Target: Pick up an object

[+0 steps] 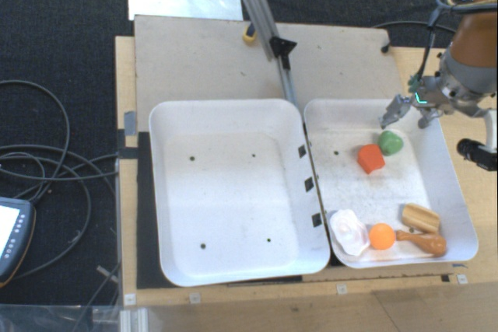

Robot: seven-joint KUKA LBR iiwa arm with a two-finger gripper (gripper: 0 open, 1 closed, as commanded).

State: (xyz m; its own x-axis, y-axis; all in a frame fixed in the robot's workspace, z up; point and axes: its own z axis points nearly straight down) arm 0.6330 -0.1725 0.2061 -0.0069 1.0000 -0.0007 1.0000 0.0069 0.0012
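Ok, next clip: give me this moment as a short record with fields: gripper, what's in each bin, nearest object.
gripper: gripper open, above the far edge of the right bin, holding nothing
right bin contents: green ball, red block, white object, orange ball, wooden brush
left bin: no objects seen
nearest to gripper: green ball
pickup: not yet done

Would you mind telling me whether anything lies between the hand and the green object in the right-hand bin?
Nothing visible does. The hand hangs at the bin's far right corner, and the green ball sits just below it. The orange block touches the ball's far side.
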